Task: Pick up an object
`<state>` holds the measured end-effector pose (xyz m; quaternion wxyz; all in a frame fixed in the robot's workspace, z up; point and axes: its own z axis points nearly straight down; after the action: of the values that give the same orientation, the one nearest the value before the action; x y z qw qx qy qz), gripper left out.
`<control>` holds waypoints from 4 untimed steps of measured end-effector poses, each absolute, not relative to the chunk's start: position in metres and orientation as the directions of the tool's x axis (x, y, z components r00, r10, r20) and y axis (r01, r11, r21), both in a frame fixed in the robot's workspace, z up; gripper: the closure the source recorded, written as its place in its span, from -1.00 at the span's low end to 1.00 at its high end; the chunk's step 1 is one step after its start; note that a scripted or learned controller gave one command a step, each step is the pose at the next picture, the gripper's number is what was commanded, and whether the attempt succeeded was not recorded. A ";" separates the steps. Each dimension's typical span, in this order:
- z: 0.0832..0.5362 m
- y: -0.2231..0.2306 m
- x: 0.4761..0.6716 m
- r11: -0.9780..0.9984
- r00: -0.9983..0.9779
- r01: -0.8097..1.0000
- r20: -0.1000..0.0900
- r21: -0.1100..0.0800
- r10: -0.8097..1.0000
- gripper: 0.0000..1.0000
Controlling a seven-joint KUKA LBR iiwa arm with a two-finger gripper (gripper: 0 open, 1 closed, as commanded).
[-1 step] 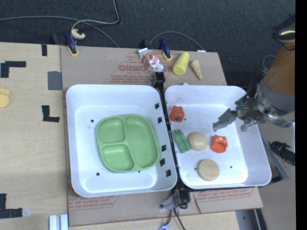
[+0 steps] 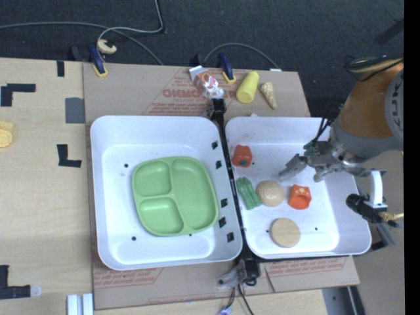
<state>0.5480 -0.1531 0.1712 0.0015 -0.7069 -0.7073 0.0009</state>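
Seemingly mid-approach, the end effector (image 2: 303, 168) hovers wide and unladen in the right bin (image 2: 341, 238), needing descent onto the nearby red object (image 2: 299, 197).

One fixed camera is looking down at a slant from above, framing both bins mid-frame, the arm (image 2: 371, 120) entering at right.

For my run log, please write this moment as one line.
gripper: over right bin, holding nothing | nearest: beige ball, orange piece | left bin: green tray
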 end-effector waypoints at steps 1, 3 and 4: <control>0.147 -0.193 0.535 0.000 0.000 1.000 -0.001 -0.002 1.000 -1.00; 0.087 -0.116 0.551 0.002 -0.002 1.000 -0.002 0.005 1.000 -1.00; 0.086 -0.131 0.601 0.002 -0.002 1.000 -0.002 0.004 1.000 -1.00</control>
<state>0.6007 -0.1310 0.0864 -0.0020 -0.7064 -0.7078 -0.0008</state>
